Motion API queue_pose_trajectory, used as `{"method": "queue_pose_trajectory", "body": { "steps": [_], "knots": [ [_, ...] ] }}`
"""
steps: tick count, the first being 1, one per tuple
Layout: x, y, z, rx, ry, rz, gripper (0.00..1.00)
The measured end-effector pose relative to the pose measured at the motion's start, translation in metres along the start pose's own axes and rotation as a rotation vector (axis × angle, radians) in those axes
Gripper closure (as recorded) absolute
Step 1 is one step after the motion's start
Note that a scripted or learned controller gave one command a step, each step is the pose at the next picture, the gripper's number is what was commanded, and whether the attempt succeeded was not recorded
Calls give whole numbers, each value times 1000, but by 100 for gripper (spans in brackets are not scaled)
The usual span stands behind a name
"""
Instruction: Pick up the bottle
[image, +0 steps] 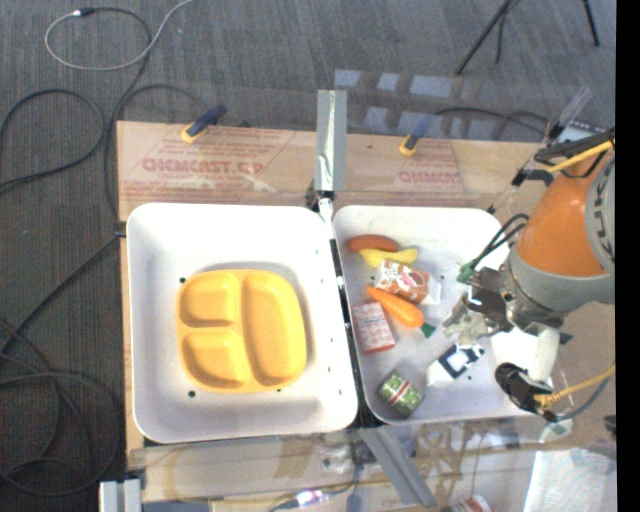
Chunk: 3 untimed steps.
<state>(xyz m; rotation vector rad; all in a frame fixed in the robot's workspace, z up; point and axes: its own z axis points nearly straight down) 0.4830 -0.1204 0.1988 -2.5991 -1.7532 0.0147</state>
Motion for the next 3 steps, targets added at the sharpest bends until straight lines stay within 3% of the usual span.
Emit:
{"method": "queue_pose_trajectory", "body": {
  "steps": [1,2,3],
  "knots": [
    [-31,13,-36,-2,-2,174,100],
    [-77,32,-34,-1,-1,330,100],
    [-86,36,-37,0,0,540,100]
  ]
}}
